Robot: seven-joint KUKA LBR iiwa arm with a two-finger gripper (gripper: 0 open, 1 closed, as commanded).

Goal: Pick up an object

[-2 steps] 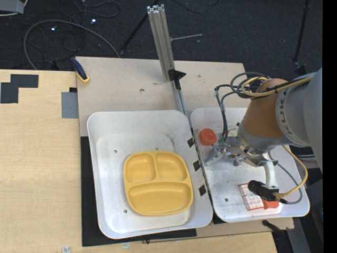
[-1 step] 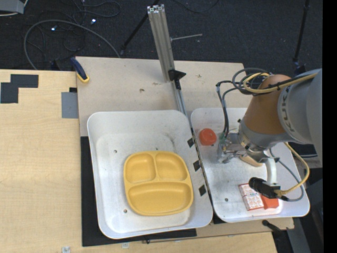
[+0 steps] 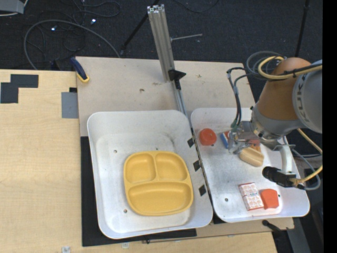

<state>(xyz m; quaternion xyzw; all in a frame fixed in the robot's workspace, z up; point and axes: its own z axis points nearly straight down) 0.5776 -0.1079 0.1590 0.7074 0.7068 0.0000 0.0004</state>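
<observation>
The yellow plate (image 3: 157,183) with three parts lies nearest, in the left white bin (image 3: 105,141), low and a bit right of its middle. Taking this plate as the mark: the right white bin (image 3: 226,204) sits just to its right, touching the left bin's edge. In that bin, right of the plate and near the front, lies a small pink and white packet (image 3: 250,196) with an orange block (image 3: 269,198) just beside it. The packet has print on it, but it is too small to read. Up and right of the plate is a small red round thing (image 3: 207,137). Farther right is a tan piece like a bit of bread (image 3: 251,156). The gripper (image 3: 239,141) is low over the bin just above that tan piece, and I cannot tell how it is set or if it touches anything. The grey arm (image 3: 287,101) with its orange band stands right of it, with cables looping round. Behind the plate is a pale board (image 3: 131,83) with a silver metal post (image 3: 162,41) leaning up from it. Left of the plate is a light wooden table (image 3: 37,157). Far behind, the floor (image 3: 63,20) is dark with black cables.
</observation>
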